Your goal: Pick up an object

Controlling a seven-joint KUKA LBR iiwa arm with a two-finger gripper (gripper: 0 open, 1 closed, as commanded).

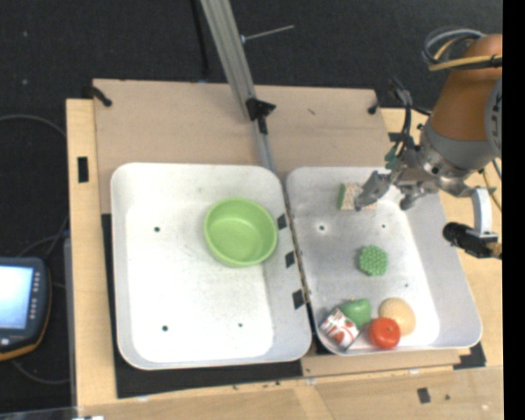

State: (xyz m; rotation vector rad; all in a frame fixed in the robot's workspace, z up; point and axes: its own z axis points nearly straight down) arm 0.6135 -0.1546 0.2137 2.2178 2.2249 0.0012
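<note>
Down at the near edge of the right bin [437, 261] you have a tight cluster: a red-and-white can [339, 328] lying on its side, its print too small to read, with a green pepper-like piece [358, 309] touching it just behind, a red tomato [384, 332] beside that, and a pale orange ball [400, 313] pressed against the tomato on the side away from the can. Farther up the same bin, well apart from the cluster, you see a knobbly green ball [373, 261] alone on the white floor. At the far end of the right bin a small tan-and-green block [349, 196] lies near the rim, and the gripper [387, 196] hangs just beside it, on the side away from the left bin; its two dark fingers point down and stand spread apart, with nothing visibly between them, and you cannot tell whether one tip touches the block. Across the divider from the right bin, the left bin [149, 261] carries a light green bowl [240, 232], upright.
</note>
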